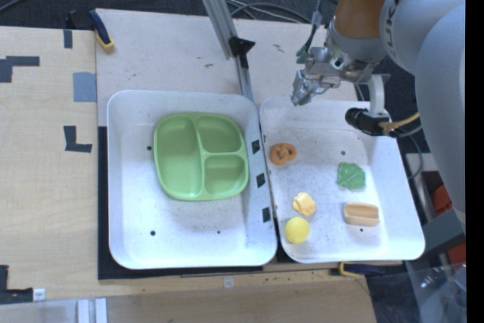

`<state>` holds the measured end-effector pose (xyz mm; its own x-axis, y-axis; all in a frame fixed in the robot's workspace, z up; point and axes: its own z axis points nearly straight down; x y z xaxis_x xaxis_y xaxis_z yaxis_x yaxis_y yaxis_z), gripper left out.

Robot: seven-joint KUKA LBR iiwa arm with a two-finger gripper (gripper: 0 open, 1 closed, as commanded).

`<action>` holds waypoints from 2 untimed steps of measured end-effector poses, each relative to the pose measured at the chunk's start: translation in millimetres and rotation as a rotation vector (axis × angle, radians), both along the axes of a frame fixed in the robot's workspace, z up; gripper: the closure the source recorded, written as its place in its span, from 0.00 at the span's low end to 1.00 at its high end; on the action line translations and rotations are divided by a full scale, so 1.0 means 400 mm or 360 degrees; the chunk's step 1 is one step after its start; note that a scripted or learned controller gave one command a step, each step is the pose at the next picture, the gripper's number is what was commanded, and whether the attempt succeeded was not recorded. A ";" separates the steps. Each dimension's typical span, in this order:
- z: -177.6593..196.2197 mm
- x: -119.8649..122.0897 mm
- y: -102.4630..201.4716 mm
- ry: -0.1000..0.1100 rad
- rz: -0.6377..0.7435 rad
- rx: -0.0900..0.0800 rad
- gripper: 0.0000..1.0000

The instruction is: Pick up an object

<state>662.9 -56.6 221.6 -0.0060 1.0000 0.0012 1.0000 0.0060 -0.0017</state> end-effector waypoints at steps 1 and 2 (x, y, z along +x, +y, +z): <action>0.022 -0.053 0.132 0.0001 0.0001 0.0001 1.00; 0.043 -0.074 0.270 -0.0001 0.0002 0.0002 1.00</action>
<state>633.3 51.2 238.6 -0.0076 1.0000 0.0023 1.0000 0.0076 -0.0011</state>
